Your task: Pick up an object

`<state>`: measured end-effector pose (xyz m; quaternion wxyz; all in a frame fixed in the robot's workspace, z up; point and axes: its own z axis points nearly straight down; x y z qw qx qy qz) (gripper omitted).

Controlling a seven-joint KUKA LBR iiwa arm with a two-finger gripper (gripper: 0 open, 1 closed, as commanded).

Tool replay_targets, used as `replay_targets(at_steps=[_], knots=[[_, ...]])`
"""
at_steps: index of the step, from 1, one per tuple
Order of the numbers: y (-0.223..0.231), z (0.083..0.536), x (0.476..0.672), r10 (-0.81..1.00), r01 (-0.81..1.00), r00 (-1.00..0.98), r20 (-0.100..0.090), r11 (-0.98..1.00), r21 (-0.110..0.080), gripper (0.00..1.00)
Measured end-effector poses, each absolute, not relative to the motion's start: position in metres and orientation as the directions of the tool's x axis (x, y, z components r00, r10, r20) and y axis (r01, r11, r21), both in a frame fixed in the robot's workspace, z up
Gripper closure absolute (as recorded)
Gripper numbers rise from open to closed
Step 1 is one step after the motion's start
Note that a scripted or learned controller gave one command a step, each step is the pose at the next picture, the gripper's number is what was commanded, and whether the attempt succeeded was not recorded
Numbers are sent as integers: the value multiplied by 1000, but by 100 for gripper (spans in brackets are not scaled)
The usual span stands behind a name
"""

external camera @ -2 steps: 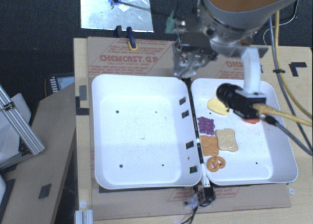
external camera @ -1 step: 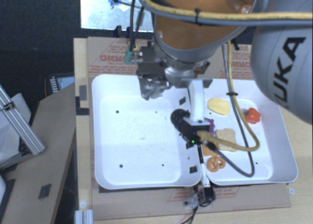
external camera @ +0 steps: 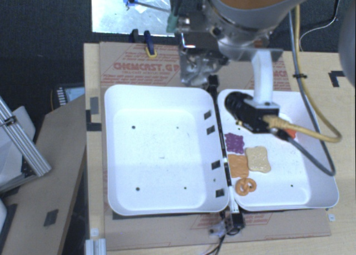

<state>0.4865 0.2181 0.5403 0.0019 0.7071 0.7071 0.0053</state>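
At seven o'clock in the right bin (external camera: 303, 188), a pretzel (external camera: 245, 186), judged light, stiff and brittle, is best gripped across its rim, though the opening of the gripper (external camera: 210, 82), at eleven o'clock, cannot be told.

The left bin (external camera: 161, 153) offers a wide bare white floor across the centre-left of the frame, open from above. In the right bin (external camera: 295, 184) the free floor is at lower right. Its left side, just beside the middle rims, is crowded by a purple piece (external camera: 235, 142), an orange slab (external camera: 238, 165), a beige slice (external camera: 258, 159) and a pretzel (external camera: 245, 186). The grey arm (external camera: 250, 3) overhangs the upper centre and upper right.
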Motion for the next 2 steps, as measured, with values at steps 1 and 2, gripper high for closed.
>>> replay_targets(at_steps=[1, 2], knots=[[235, 535, 486, 1000, 1000, -5, 2, 5, 2, 100], [235, 547, 487, 1000, 1000, -6, 4, 6, 4, 100]])
